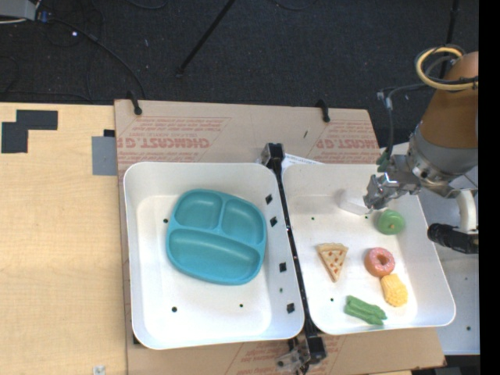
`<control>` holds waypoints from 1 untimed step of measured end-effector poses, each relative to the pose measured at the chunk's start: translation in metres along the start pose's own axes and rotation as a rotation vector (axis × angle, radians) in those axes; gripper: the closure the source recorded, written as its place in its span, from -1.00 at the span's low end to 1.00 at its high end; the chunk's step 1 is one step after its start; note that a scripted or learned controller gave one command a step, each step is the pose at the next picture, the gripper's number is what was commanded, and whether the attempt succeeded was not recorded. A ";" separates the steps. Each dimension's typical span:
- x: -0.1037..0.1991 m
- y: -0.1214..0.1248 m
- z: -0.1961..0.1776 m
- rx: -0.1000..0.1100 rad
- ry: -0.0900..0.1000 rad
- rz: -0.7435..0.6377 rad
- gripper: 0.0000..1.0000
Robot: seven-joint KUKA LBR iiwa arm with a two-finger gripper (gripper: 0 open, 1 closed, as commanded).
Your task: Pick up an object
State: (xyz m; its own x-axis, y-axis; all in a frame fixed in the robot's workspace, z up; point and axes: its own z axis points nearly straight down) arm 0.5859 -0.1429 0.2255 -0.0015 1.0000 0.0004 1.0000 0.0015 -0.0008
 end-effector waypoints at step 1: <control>0.051 0.001 -0.010 0.001 0.001 -0.002 1.00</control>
